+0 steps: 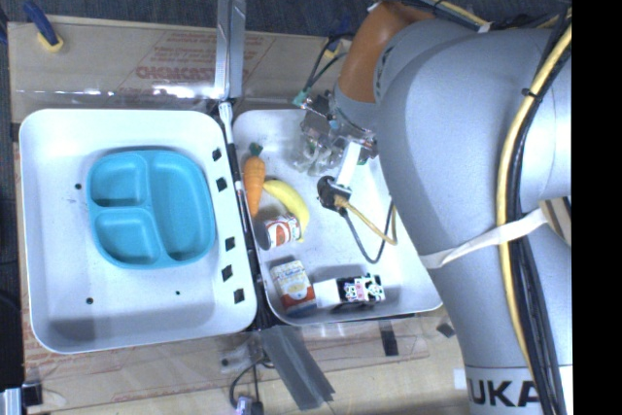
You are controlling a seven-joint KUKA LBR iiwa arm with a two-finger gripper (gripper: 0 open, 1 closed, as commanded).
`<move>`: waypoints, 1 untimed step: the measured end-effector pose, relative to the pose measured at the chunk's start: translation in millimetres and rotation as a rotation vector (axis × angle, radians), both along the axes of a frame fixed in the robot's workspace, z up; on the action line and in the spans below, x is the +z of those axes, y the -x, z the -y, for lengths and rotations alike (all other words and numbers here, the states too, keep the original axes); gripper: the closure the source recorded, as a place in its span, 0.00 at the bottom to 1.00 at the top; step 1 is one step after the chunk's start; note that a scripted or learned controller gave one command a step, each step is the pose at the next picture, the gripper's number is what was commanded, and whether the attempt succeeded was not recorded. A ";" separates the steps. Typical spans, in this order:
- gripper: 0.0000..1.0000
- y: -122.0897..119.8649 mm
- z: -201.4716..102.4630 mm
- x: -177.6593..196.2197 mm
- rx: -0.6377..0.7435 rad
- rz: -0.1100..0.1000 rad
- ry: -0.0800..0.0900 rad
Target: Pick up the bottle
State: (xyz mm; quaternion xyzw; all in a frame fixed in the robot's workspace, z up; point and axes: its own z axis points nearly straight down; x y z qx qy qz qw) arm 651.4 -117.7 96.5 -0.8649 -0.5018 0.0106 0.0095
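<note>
White Bins, Hand Low in the Right One

Blue shows first on the left: a blue divided tray lies in the left bin, well apart from anything the task needs. Across the divider, the right bin carries the clutter. A carrot lies just beside the divider, with a banana next to it and a small red-labelled can touching the banana's lower end. Nearer the front edge sit a small carton and a black-and-white patterned box.

Toward the bin's far end, a clear plastic bottle seems to lie, hard to make out against the white floor. The hand sits right over it, and whether it is apart or closed cannot be told, since the metal parts and the clear plastic blur together.

By my judgement the step in hand is the reach-and-grasp itself, not the lift. The next move calls for a firm close across the bottle's body, then a straight rise that keeps clear of the bin wall and the banana nearby.
</note>
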 end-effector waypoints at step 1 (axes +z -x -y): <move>1.00 105.1 62.1 -5.8 -0.082 0.022 0.005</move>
